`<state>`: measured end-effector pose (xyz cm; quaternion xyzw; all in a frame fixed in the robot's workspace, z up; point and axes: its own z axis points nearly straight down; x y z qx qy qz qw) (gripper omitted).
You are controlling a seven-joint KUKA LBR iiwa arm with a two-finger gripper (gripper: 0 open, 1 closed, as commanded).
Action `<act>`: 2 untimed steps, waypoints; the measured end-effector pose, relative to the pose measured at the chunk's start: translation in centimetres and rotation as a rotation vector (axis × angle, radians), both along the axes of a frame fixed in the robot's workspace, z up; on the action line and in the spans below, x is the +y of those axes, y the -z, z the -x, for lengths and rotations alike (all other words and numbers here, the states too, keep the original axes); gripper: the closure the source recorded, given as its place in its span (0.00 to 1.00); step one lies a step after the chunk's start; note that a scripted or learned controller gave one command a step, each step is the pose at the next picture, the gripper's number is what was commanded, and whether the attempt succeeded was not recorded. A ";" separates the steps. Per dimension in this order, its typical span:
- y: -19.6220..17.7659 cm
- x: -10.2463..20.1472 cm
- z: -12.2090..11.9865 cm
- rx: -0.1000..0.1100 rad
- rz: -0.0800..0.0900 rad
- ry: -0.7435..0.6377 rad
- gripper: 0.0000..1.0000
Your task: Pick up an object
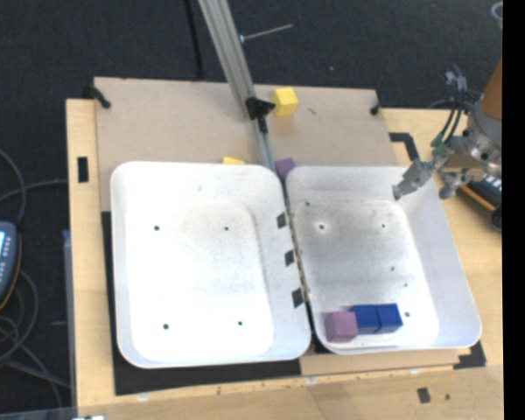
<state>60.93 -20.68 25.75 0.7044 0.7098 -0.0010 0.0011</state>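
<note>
In the right bin (437, 261), a purple block (340, 325) lies at the front edge. Two blue blocks (366, 318) (388, 316) sit side by side, touching it on its right. My gripper (429, 182) hangs over the back right corner of that bin, far from the blocks, with nothing seen in it. The arm's wrist (477, 143) enters from the right edge.
The left bin (192, 261) stands beside the right one. A yellow block (285, 101) rests on the board behind the bins by a slanted metal rail (232, 51). A small yellow piece (234, 160) and a purple piece (284, 166) lie at the bins' back rims.
</note>
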 end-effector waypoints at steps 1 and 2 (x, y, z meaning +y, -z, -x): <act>-5.0 4.1 2.8 -0.007 -0.001 0.001 0.00; -5.8 8.0 9.8 -0.002 -0.003 0.000 0.00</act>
